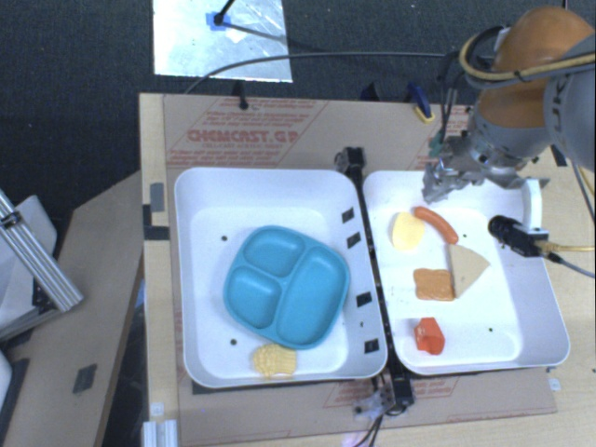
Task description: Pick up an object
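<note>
In the right bin lie a pale yellow round piece, an orange-red sausage, a tan wedge, a brown toast-like square and a small red piece. My gripper hangs over the bin's far left part, just above and behind the sausage and the yellow piece. Nothing shows between its fingertips. The left bin holds a blue divided plate and a yellow corn piece at its front edge.
A black clip divider runs between the two bins. A foil sheet lies on the dark floor at the back. An aluminium frame stands at the far left.
</note>
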`<control>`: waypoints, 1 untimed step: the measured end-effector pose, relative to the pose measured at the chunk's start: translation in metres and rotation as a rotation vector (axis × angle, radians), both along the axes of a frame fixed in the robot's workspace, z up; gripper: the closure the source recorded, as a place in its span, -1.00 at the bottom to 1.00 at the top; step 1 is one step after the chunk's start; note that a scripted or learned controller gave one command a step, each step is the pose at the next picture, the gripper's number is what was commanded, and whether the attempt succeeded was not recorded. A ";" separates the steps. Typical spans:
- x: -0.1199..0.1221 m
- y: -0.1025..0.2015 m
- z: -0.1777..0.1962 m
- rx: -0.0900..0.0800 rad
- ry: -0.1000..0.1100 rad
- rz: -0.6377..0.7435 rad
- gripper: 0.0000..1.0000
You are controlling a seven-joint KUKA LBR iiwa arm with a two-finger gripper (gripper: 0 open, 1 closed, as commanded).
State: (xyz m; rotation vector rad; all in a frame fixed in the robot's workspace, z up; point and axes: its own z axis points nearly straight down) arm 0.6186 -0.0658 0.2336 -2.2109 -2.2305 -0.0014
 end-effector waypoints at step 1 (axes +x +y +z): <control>-0.017 0.047 -0.011 0.000 0.001 0.000 1.00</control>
